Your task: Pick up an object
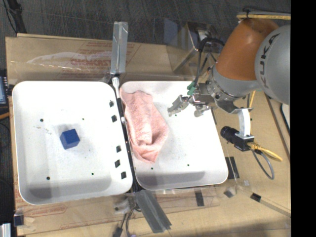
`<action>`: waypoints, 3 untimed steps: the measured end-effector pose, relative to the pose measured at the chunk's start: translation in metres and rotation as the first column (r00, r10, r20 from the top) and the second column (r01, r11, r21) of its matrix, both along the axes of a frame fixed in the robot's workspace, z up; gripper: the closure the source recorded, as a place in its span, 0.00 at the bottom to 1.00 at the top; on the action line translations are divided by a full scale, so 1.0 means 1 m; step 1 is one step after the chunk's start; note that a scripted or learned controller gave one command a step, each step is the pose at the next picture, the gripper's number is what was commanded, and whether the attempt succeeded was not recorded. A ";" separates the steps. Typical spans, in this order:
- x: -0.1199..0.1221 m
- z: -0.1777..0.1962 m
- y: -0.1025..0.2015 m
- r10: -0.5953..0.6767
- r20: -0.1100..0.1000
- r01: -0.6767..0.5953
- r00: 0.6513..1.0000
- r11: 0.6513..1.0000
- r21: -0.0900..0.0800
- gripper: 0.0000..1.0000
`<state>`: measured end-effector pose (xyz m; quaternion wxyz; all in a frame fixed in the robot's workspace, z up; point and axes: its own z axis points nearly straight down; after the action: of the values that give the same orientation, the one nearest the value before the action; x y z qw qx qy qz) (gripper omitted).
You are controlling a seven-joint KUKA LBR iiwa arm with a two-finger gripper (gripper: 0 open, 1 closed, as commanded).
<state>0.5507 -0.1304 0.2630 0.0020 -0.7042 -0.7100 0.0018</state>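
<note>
1. Nearest the front edge of the bench, a strip of metal and some loose brackets lie below the two bins, well clear of the work.
2. Over in the left bin, a small blue cube sits alone near the middle, apart from every wall.
3. Across the divider, the right bin holds a pink cloth, crumpled and lying along its left side, close against the wall between the bins.
4. Just beyond the cloth's upper right, the gripper hangs over bare bin floor near the back. Its fingers look spread, with nothing between them; the cloth is near but not touching.
5. Behind it rises the grey arm with its orange band, coming in from the right.
6. My worry from here: if the gripper drops where it is, it closes on nothing, since the cloth lies off to its side. If it does reach the cloth, a pinch on a loose fold could slip free, or drag the cloth against the divider.
7. Hard to make out: the fingertips are small and blurred, so their exact gap is uncertain, and I cannot judge how high they hang above the floor. Folds hide what lies under the cloth.
</note>
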 end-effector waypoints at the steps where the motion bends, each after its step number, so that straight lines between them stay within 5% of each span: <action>1: 0.043 -0.163 0.010 0.138 0.001 -0.138 0.990 0.990 0.001 0.00; 2: 0.093 -0.169 -0.005 0.258 0.007 -0.258 0.966 0.966 0.000 0.00; 3: 0.094 -0.158 -0.004 0.260 0.007 -0.260 0.965 0.966 0.000 1.00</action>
<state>0.6446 -0.1341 0.1050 -0.0002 -0.6049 -0.7963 -0.0009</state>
